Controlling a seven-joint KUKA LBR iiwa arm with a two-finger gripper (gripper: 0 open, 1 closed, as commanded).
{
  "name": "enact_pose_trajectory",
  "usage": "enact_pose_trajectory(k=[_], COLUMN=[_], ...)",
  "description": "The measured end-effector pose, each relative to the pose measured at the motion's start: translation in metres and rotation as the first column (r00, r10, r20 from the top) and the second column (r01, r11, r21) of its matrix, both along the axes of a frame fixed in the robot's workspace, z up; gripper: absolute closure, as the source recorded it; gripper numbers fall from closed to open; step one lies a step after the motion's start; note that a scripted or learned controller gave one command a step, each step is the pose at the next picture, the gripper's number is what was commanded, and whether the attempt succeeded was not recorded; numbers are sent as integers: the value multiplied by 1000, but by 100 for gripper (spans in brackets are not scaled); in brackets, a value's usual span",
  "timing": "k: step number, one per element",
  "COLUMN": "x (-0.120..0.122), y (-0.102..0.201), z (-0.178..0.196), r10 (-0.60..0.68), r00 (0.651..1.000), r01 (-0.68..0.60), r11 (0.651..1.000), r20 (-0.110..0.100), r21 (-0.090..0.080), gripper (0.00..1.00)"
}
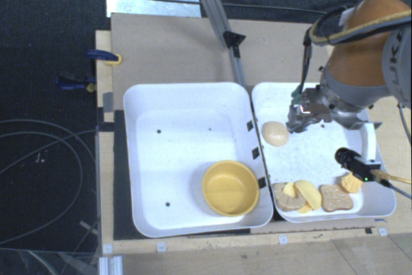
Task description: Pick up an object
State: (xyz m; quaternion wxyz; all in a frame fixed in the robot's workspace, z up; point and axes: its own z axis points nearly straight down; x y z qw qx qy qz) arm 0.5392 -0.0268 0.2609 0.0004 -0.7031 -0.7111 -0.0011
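Gripper: above right bin; whether its fingers are spread, cannot tell. Beige egg-shaped object: just left of gripper, by bin's left wall. Bread slice, yellow pieces: near edge. Yellow bowl: left bin. No legible writing.

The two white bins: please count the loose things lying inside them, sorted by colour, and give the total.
Yellow: 3, the bowl, a banana-like piece, a small chunk
Beige or tan: 3, the egg-shaped thing, a bread slice, a round slice
Total: 6
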Motion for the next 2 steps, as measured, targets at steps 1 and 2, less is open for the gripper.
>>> enact_pose_trajectory(k=[1, 2], x=[5, 20], y=[55, 111], z=[-1, -10], r10=[0, 0], r00=[1000, 1000], r01=[0, 0], r11=[1000, 1000], r20=[1, 1], r21=[0, 0], gripper=[100, 100])
